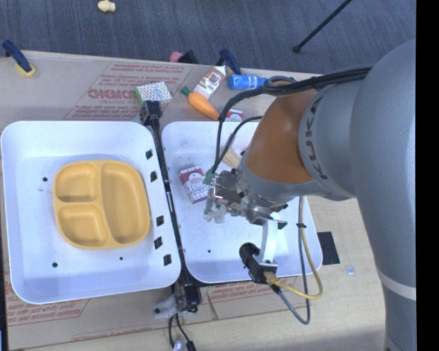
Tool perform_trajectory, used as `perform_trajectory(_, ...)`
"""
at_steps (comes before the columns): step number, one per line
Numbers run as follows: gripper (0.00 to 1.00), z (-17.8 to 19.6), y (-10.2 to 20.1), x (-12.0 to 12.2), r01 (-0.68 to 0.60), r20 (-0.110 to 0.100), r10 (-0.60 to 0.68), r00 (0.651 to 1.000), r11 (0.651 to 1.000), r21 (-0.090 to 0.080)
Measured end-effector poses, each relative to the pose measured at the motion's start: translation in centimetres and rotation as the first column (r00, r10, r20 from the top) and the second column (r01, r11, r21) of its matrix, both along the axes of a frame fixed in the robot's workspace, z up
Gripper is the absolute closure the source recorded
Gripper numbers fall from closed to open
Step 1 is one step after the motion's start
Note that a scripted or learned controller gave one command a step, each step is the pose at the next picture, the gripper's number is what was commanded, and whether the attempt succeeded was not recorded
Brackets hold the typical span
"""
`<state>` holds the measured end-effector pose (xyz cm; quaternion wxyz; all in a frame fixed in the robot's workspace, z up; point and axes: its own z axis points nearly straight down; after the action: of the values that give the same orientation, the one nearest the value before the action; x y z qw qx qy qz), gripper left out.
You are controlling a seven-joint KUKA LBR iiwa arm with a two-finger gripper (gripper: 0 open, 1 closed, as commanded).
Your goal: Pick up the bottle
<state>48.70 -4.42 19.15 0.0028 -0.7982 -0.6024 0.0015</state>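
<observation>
In the camera view, the right bin served as the anchor. The gripper hung low over its middle, at the end of the grey arm that covered the bin's arm-side half. Whether the gripper was open or closed could not be told, since its tip was a small pale blur against the white floor, and nothing could be seen held in it. Just beside the gripper, toward the bin's far rim, lay a red packet with print too small to read. The only thing that looked like a bottle lay outside the right bin, on the cardboard just beyond its far rim. It was pale with an orange and red label, and its long axis ran at a slant to that rim. By my reading, the bottle lay well apart from the gripper, past the packet and over the rim, so a reach would have to cross the bin wall. An orange carrot lay between bottle and rim, and a blue object sat just beside the bottle. "KUKA" read clearly on the arm, and the cardboard's red print began "CHEM", with the rest blurred. A yellow divided tray sat in the left bin, which adjoined the right bin.
</observation>
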Motion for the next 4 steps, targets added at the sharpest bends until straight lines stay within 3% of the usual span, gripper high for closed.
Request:
perform_trajectory(1, 1.00, 0.0, 8.7, -1.1, 0.210, 0.001, -0.210, 0.978, 0.978, -0.003)
perform_trajectory(2, 1.00, 4.9, 15.5, -1.1, -0.082, 0.002, 0.082, 0.997, 0.997, -0.002)
perform_trajectory(3, 1.00, 8.5, 8.6, -1.1, -0.117, 0.003, 0.117, 0.993, 0.993, -0.003)
perform_trajectory(4, 1.00, -0.1, 3.8, -1.2, -0.048, 0.000, 0.048, 0.999, 0.999, -0.002)
